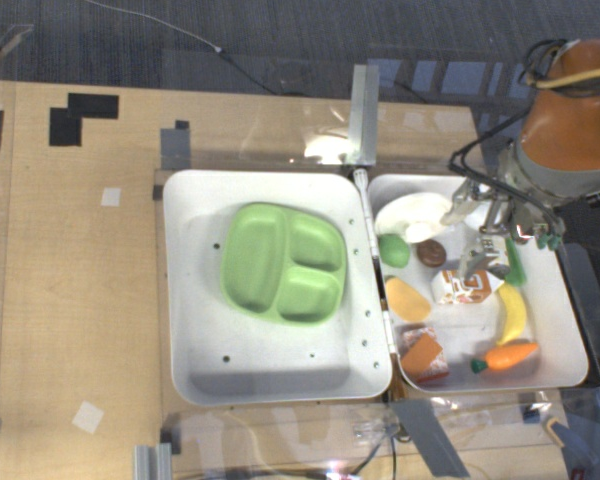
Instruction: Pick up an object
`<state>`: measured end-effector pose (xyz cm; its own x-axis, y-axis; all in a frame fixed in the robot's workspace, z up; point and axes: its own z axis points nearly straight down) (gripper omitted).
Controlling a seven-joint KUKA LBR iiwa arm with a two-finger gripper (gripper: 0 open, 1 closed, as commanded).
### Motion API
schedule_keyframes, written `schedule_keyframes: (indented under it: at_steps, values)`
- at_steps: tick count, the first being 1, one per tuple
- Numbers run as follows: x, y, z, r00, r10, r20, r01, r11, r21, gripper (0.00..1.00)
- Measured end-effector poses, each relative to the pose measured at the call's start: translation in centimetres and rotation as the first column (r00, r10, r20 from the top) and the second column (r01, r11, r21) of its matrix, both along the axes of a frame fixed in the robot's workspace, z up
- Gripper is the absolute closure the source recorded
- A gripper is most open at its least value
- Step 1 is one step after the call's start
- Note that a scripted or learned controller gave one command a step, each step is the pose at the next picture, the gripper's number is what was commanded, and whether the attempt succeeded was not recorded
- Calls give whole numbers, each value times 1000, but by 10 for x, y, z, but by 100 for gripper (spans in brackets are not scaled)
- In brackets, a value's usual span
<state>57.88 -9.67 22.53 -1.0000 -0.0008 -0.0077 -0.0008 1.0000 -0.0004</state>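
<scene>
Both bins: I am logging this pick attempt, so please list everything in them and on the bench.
Left bin: one, white, left.
Divided plate: one, green, middle of left bin.
Right bin: one, white, right.
Small plate: one, white, far left corner of right bin.
Round item: one, green, beside the divider.
Brown disc: one, right of green item.
Orange wedge: one, left side.
Packet: one, white and orange, centre.
Banana: one, yellow, right.
Carrot: one, orange, near right.
Reddish packet: one, near left.
Gripper: one, grey, over right bin.

A light wooden tabletop (70, 298) carries black square markings (80, 116); beyond its far edge lies dark grey carpeted floor (280, 18) crossed by a thin cable (130, 13).
</scene>
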Motion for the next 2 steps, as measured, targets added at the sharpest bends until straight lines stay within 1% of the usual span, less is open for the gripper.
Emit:
schedule_keyframes:
  at_steps: [1,2]
  values:
    - [-17,5,-127,1000,30,6,-30,1000,-2,0]
    - [6,10,-134,1000,-18,5,18,1000,-3,0]
